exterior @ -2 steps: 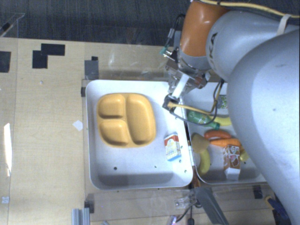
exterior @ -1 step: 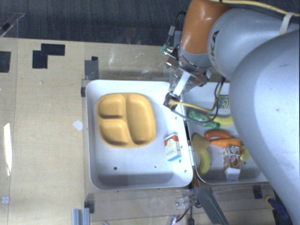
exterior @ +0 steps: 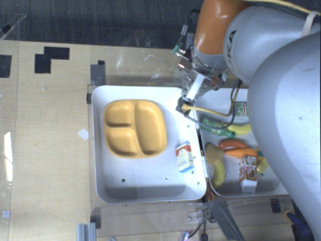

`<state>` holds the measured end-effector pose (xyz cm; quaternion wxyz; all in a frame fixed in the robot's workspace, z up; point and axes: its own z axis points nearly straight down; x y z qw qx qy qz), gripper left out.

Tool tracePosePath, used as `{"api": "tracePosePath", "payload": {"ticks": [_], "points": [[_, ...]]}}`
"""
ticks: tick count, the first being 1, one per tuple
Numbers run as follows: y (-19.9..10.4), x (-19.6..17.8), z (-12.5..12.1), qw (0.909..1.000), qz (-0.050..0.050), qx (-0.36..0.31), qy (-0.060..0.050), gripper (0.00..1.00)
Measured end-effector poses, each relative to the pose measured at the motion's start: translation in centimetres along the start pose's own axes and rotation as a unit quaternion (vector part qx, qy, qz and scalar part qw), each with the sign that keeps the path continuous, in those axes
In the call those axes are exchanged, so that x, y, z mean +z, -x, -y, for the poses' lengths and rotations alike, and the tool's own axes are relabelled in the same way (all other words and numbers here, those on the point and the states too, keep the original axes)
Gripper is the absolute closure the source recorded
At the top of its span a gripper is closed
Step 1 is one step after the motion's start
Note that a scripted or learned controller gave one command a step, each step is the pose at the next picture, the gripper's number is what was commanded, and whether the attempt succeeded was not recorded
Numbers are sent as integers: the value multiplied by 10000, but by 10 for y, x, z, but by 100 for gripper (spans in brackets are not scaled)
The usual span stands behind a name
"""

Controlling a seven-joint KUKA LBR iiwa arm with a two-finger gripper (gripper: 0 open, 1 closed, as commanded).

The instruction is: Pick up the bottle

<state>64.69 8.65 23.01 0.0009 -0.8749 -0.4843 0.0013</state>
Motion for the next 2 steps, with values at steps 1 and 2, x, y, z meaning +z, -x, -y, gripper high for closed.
{"api": "tracePosePath", "payload": {"ticks": [1,2], "points": [[-1,-8,-1,10000,0,-27,1,100],[-1,-8,-1,10000,1,-27,1,0]]}}
